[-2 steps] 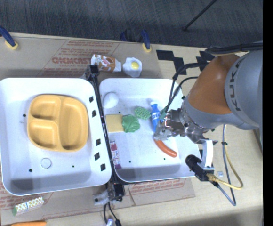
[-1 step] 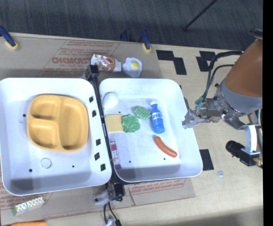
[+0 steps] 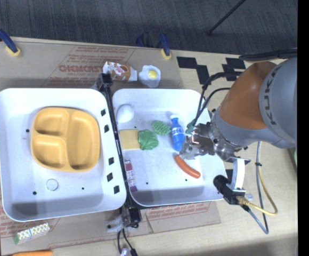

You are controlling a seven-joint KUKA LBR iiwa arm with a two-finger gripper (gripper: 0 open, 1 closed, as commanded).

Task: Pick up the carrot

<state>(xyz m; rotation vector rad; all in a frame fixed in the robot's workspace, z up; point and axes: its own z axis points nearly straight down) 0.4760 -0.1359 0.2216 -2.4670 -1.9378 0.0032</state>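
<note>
In the right bin (image 3: 160,97), a shallow white plastic tray, you have the carrot (image 3: 187,166): a smooth, glossy orange rod lying flat near the right wall. Just above it hovers the gripper (image 3: 193,148), close to the carrot's upper end; whether it touches is unclear, and you cannot tell its state. A blue bottle (image 3: 176,132), a ridged green piece (image 3: 160,127) and a leafy green lump (image 3: 147,140) lie nearby. The left bin (image 3: 16,196) holds a yellow divided plate (image 3: 66,137).

carrot (image 3: 187,167) lies in the right bin (image 3: 160,192) — arm's jaws (image 3: 189,149) just above it.
</note>
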